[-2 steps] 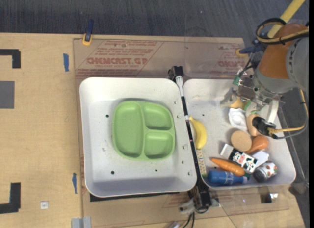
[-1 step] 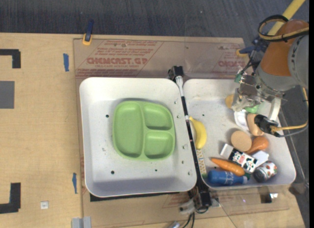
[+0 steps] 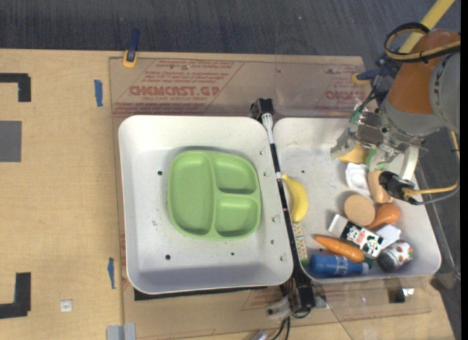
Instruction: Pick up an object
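Observation:
My gripper point(image 3: 376, 157) hangs over the far part of the right bin point(image 3: 314, 141), below the orange wrist band. Its fingers point(image 3: 345, 145) stand apart, so it is open with nothing clamped between them. A small yellow piece point(image 3: 356, 156) lies just under the left finger, with a white object point(image 3: 357, 178) and a tan oblong piece point(image 3: 378, 186) right below it. Further forward lie a round tan disc point(image 3: 358, 208), an orange piece point(image 3: 387, 215), a banana point(image 3: 295, 197), a carrot point(image 3: 338, 246), a blue bottle point(image 3: 335, 265), a black-and-white box point(image 3: 363, 238) and a small can point(image 3: 395, 256).
The left bin point(image 3: 139, 207) holds a green divided plate point(image 3: 215, 193). A black divider bar point(image 3: 281, 207) runs between the two bins. A black cable point(image 3: 406, 189) loops off the wrist over the right bin's right side.

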`<state>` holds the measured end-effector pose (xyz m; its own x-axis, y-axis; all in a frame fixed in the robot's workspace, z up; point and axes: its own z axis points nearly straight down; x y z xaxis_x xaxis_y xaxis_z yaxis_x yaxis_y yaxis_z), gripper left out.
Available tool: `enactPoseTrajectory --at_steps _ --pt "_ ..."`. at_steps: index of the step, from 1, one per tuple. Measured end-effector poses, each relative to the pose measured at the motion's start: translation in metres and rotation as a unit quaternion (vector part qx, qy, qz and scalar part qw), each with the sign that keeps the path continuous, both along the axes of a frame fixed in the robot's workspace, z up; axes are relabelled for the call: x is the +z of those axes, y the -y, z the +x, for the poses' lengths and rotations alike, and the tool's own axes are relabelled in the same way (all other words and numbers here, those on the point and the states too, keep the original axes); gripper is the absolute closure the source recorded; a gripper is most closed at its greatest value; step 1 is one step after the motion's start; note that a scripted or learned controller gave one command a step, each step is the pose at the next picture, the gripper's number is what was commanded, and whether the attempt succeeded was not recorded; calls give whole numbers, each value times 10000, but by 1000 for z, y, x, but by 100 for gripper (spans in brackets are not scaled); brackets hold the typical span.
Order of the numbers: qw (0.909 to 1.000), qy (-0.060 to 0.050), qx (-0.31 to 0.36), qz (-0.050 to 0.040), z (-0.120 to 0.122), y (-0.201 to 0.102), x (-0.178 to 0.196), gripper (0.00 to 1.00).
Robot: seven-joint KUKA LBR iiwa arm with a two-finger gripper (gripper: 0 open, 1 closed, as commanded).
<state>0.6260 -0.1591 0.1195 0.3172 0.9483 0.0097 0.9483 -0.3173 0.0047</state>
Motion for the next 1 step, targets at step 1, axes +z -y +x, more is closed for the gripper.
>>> enactPoseTrajectory --at_steps 1 --pt "9948 -182 -1003 36 40 37 -31 0"
